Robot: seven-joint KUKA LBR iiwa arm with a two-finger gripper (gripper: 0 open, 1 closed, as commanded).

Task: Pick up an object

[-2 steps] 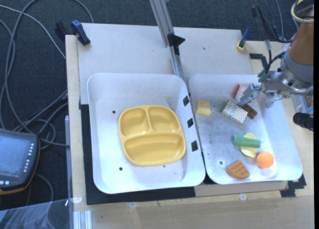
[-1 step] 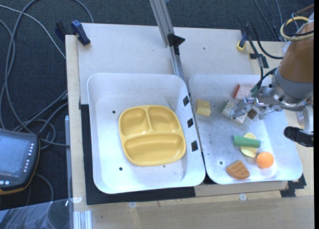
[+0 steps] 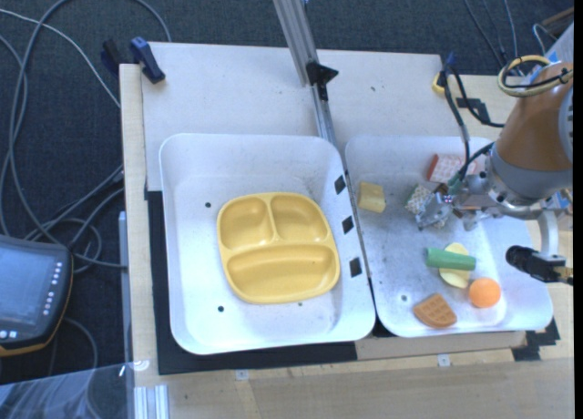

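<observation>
A robotics lab: a pale wooden bench (image 3: 228, 89) on dark grey carpet (image 3: 64, 89), loose black cables (image 3: 55, 148) trailing along the frame's left side, a black-and-orange handheld control pendant with a screen (image 3: 27, 294) at lower left, and a slanted aluminium camera mast (image 3: 290, 12) at top centre

I count two shallow white plastic bins on the bench, the left bin (image 3: 182, 226) holding one yellow three-compartment plastic plate (image 3: 278, 247). In the right bin (image 3: 392, 299) I count six small items: one pale yellow block (image 3: 371, 197), one red-and-white checked piece (image 3: 444, 168), one green stick (image 3: 451, 258), one yellow slice (image 3: 455, 275), one orange ball (image 3: 485, 292) and one brown waffle-textured wedge (image 3: 435, 311).
</observation>
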